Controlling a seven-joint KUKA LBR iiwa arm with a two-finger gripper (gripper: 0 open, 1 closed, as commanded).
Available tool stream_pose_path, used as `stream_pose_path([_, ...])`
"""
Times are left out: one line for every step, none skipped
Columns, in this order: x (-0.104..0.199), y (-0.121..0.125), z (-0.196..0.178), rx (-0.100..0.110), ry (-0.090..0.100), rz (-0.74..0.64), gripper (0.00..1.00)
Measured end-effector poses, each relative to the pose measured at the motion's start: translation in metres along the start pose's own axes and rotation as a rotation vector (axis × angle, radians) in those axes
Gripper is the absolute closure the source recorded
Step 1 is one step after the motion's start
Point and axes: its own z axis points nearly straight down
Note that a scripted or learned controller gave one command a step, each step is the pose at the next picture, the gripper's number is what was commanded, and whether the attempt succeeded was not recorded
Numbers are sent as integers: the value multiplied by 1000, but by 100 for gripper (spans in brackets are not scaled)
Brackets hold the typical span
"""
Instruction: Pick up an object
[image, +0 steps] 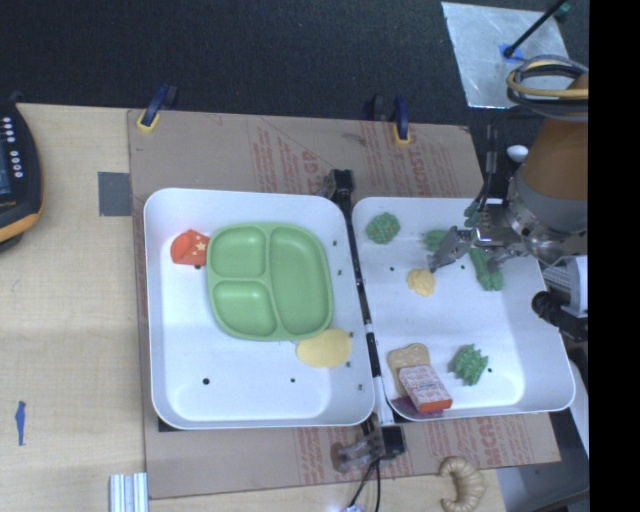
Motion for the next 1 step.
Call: stream_pose_path([-63, 31, 63, 0, -5, 3, 0])
